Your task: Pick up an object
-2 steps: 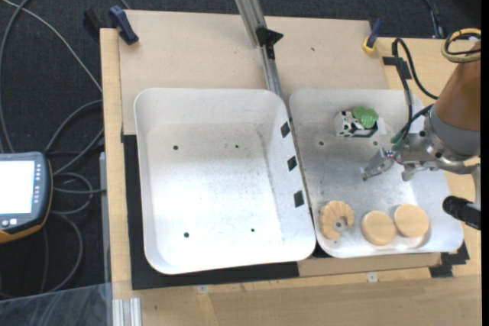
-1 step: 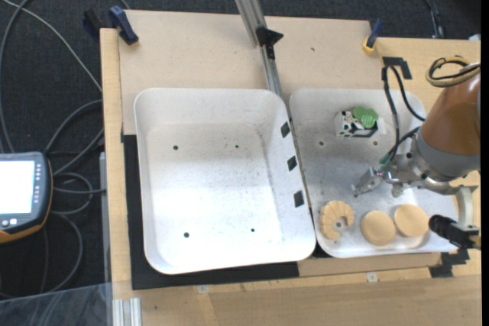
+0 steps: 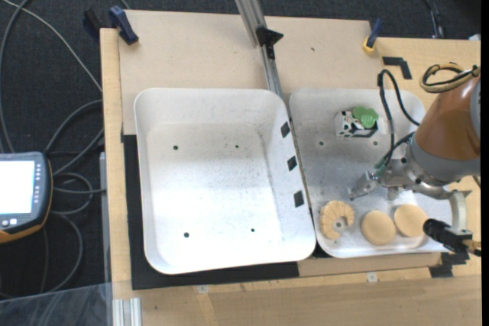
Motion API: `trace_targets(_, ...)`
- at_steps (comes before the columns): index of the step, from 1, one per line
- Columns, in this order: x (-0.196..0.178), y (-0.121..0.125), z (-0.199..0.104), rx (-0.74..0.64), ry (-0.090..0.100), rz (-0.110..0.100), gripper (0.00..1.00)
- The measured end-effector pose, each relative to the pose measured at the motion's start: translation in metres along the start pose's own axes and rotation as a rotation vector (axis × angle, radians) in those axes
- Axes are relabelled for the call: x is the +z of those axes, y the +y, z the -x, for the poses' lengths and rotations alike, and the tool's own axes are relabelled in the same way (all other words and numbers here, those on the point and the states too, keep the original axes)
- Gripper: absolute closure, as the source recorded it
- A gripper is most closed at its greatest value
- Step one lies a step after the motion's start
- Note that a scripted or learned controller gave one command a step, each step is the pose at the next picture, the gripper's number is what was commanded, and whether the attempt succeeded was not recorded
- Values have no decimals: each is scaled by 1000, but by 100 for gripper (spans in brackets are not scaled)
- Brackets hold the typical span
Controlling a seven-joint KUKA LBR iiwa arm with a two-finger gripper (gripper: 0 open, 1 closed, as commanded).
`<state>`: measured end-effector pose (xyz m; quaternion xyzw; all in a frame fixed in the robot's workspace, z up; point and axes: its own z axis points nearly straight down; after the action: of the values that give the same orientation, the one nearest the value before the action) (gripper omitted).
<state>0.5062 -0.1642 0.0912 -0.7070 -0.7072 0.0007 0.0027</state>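
**Arm low over the right bin, three tan pieces along its near edge**

Two white bins sat side by side on the bench. The left bin (image 3: 214, 179) showed only its speckled floor. The right bin (image 3: 321, 156) held four things: three tan, biscuit-like pieces in a row along its near edge and one small green-and-white object (image 3: 357, 121) toward its far side, well apart from the row. Of the three, the notched tan piece (image 3: 337, 219) lay farthest left, the middle round piece (image 3: 377, 227) just beside it, and the right round piece (image 3: 409, 221) next to that, close to the arm.

A slanted metal rail (image 3: 252, 8) ran down to the gap between the bins. Two blue clamps (image 3: 122, 24) gripped the far edge of the board, and a handheld screen (image 3: 21, 191) rested off the bench to the left among grey cables.

The arm (image 3: 451, 137) reached in from the right, its orange band over the bin's right rim. The gripper (image 3: 372, 181) hung low above the bin floor, just beyond the tan row and near none of the green object. Whether its fingers were apart or together could not be told, and nothing was seen held.
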Motion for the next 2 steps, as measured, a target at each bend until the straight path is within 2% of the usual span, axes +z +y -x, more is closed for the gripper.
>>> trace_targets(1, -12, 1, 0, 0, 0, 5, 100)
trace_targets(2, -56, 6, -1, -1, -4, 10, 100)
